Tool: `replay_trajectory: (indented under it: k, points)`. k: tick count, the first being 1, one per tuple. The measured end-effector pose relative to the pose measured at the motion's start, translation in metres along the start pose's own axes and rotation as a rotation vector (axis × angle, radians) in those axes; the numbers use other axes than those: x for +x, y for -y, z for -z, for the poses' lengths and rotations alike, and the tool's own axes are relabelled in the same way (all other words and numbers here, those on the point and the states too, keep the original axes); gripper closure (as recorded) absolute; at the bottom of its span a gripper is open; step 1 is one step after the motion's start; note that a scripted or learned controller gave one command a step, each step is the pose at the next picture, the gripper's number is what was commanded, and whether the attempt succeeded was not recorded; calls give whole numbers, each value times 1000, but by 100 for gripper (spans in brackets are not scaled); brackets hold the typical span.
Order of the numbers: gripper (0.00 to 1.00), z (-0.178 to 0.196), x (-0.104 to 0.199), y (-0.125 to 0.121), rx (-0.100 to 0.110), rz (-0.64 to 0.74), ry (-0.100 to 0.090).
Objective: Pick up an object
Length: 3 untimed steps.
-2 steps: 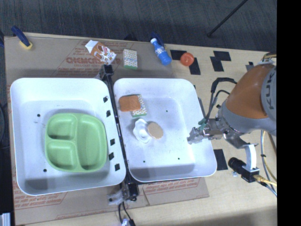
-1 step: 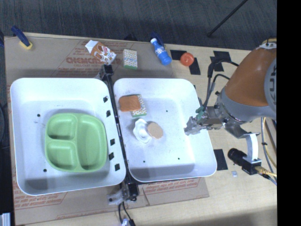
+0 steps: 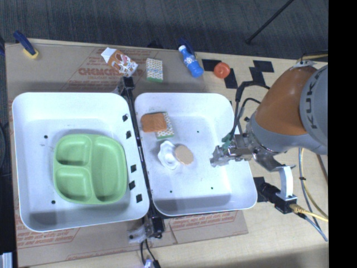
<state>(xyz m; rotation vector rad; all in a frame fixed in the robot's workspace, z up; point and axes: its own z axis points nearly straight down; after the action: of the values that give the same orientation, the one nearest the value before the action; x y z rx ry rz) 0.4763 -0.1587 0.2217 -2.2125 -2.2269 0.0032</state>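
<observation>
In the right bin lie an orange-brown sponge-like block on a patterned cloth, a white crumpled object and a tan round piece touching it. My gripper hangs over the bin's right part, to the right of the tan piece and apart from it. The arm's orange band sits above the bin's right rim. I see nothing held at the gripper's tip.
The left bin holds a green divided plate. Behind the bins on the bench lie a blue bottle, an orange ball, a small green-patterned packet and a snack wrapper.
</observation>
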Motion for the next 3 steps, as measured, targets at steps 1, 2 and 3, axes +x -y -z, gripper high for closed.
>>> replay_trajectory:
  k: [1, 2, 3]
  points:
    - [100, 28, 35, -1, -4, -1, 0]
    - [100, 17, 53, -1, -1, 2, 0]
    - [0, 17, 52, -1, -1, 1, 1]
